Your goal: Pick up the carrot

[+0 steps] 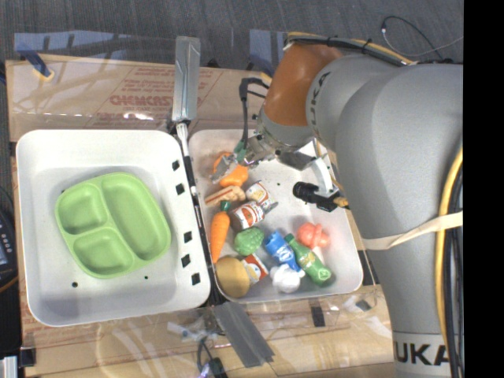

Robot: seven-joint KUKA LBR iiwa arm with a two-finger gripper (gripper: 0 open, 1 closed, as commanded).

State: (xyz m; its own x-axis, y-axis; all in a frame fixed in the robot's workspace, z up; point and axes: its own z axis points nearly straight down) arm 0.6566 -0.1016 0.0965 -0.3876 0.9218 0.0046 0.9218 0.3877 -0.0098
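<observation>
The carrot [220, 235] is a slim orange cone lying along the left wall of the right bin [340, 231], near its middle. It lies free with nothing touching it from above. My gripper [234, 161] is low in the far left corner of the same bin, about a hand's width beyond the carrot. It hangs over a small orange item [231, 178] there. The grey arm with its orange band [293, 85] comes in from the right and hides the bin's far right part.
Toy food crowds the right bin: two small cans [250, 213], a green vegetable [250, 239], a blue bottle [277, 249], a green bottle [313, 265], a red piece [313, 235] and a brown potato [232, 277]. The left bin [39, 160] holds a green divided plate [114, 224].
</observation>
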